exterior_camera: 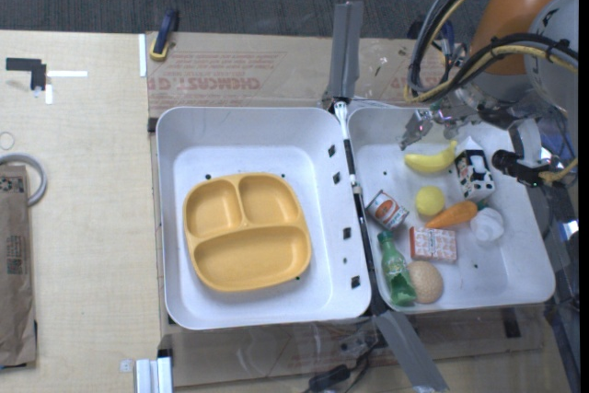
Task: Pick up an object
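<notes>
- Upper right of frame: arm [515, 5] is reaching in w/ cables looping round it; gripper [425, 126] is hanging over the top edge of the right bin [529, 285], just above-left of the banana [433, 160].
- Fingers: looking slightly apart, nothing between them – tho small and a bit blurred, so not 100% sure how wide.
- Right bin is holding the candidates: banana near top, lemon [430, 200] below it, carrot [453, 215] beside the lemon, can [387, 210] to the left, red box [433, 244] lower down, green bottle [397, 271] and a brown round item [425, 283] at bottom, b/w carton [474, 174] and a clear cup [488, 225] to the right.
- Left bin [175, 198] is carrying a yellow tray [247, 230], mid-frame.
- Step (my read): approach phase; nothing is being gripped yet, task is barely starting.
- Next move prob. calls for: shifting a touch down-right over the banana, lining the fingers across its narrow width, dropping, then closing.
- Risk: banana is curved and lying close to the lemon & carton, so fingers may be nudging neighbours or slipping off.
</notes>
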